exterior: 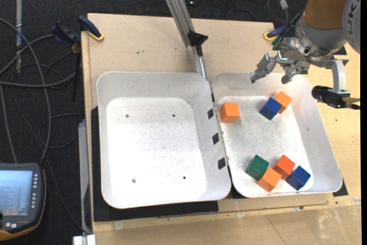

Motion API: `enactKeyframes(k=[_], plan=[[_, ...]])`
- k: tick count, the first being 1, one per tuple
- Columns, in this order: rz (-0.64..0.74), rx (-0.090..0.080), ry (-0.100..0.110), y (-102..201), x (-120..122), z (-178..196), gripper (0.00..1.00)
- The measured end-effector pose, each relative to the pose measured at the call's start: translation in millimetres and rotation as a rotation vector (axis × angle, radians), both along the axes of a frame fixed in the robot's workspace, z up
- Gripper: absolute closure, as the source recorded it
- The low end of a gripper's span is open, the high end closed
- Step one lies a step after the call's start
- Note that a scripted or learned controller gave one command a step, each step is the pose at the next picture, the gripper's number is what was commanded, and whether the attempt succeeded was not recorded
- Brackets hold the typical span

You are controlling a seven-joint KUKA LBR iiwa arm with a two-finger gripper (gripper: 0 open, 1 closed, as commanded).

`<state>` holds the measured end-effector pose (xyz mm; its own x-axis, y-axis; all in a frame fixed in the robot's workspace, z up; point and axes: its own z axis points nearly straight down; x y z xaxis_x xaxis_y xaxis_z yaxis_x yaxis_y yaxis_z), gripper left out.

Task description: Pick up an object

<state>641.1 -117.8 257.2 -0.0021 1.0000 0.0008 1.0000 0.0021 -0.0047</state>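
My gripper (274,73) hangs over the far edge of the right bin (321,135), open with nothing between its fingers. Just below it, a blue cube (268,109) and an orange cube (282,100) touch each other. Another orange cube (230,112) sits alone near the bin's left wall. At the near end lies a cluster: a green cube (257,167), an orange cube (269,180), a red-orange cube (284,164) and a blue cube (298,178).
The left bin (109,123) lies beside the right one, with black clips along the shared wall. A slanted metal rail (175,0) crosses the bench's far side. Cables and a tablet (17,195) lie off the bench at left.
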Motion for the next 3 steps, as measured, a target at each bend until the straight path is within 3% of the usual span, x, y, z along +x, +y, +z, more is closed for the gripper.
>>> enactKeyframes(k=[1,3], plan=[[0.001,-0.001,-0.003,0.0,0.3,2.4,0.0],[-0.002,-0.001,0.0,-0.8,11.1,-92.3,0.0]])
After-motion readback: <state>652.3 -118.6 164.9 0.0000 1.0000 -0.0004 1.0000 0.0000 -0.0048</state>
